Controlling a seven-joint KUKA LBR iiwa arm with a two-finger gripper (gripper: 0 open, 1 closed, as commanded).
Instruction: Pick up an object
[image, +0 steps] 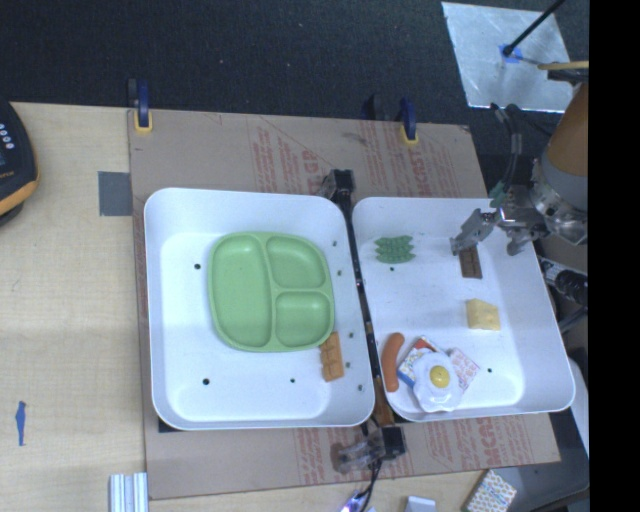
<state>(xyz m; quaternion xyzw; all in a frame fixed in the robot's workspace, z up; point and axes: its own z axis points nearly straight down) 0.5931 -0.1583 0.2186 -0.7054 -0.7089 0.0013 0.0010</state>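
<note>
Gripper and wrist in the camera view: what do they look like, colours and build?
The gripper is grey metal with two slim fingers and boxy silver hardware behind them. Above it the arm's orange band shows at the frame's right edge. No markings are readable.

Faint red printing on the cardboard sheet (300, 150), too blurred to read.

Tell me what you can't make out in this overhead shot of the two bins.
- Gripper, camera view: too small and blurred to judge its grip.
- Brown piece below it: too small to identify.
- Arm: cut off by the right edge.
- Sausage: its lower end sits against the bin wall, contact unclear.
</note>
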